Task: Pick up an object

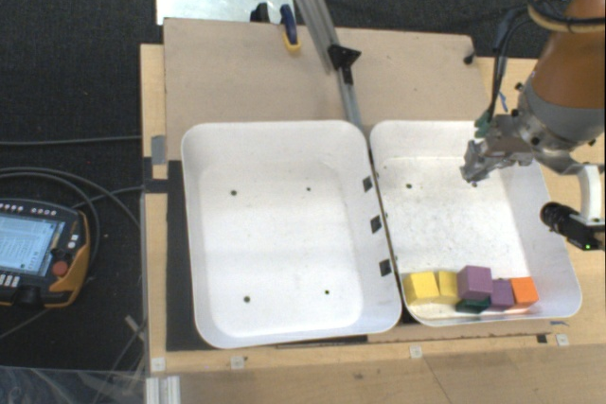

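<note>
Several small blocks lie in a row along the front wall of the right bin (445, 203): a yellow block (422, 287), a second yellow one (447, 283), a purple block (475, 280), a dark green piece (472, 304), a lighter purple block (501, 294) and an orange block (524, 290). My gripper (476, 164) hangs over the back right part of that bin, well behind the blocks and apart from them. Nothing shows between its fingers.
The left bin (284, 232) sits beside the right one, joined by black clips. A slanted metal pole (317, 9) crosses the board behind the bins. A teach pendant (33, 251) lies on the floor at left.
</note>
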You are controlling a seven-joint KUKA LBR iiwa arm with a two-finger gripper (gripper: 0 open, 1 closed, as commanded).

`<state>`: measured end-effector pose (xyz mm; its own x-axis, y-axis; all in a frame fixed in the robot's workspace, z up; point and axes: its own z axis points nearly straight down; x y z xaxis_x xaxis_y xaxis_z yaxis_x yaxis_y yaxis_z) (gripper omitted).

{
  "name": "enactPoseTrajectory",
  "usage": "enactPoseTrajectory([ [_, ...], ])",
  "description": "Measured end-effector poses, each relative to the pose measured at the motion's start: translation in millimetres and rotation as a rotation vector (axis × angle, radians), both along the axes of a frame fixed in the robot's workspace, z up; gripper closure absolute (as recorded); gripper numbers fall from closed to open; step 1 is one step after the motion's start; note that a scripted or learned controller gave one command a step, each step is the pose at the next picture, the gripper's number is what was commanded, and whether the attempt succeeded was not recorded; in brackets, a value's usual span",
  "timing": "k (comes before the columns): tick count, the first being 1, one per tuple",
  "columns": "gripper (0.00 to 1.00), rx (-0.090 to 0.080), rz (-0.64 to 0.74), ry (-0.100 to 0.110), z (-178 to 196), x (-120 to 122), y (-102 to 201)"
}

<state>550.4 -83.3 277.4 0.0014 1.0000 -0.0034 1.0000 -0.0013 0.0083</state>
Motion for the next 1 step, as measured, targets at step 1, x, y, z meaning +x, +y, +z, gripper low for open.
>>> enactPoseTrajectory([
  [1, 1.0, 0.002, 0.009, 0.003, 9.5, -1.3, 2.7],
])
